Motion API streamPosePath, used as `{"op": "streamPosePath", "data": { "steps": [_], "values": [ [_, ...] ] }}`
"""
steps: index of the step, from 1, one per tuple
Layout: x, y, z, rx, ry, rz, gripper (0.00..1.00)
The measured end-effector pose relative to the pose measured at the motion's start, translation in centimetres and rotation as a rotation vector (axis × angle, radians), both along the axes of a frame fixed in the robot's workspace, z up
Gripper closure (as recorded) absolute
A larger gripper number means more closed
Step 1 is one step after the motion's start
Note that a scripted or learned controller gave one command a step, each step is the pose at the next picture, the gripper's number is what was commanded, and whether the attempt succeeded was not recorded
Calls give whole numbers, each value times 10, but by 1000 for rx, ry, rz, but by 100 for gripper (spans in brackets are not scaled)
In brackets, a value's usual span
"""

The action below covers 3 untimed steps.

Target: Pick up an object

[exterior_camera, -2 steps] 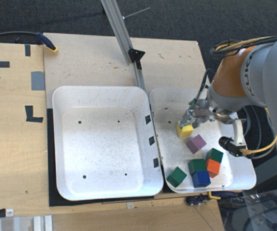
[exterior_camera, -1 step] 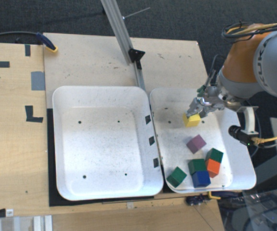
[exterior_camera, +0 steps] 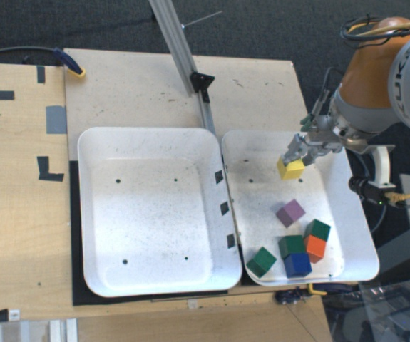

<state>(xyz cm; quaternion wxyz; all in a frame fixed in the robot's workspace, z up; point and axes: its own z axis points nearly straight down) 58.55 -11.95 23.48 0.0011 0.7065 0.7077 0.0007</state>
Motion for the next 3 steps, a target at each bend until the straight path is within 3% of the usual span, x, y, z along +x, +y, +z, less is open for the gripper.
{"op": "streamPosePath", "data": {
  "steps": [1,3],
  "values": [
    [12,51,6,2,4,5,100],
    [11,164,-15,1,7,5,100]
  ]
}}
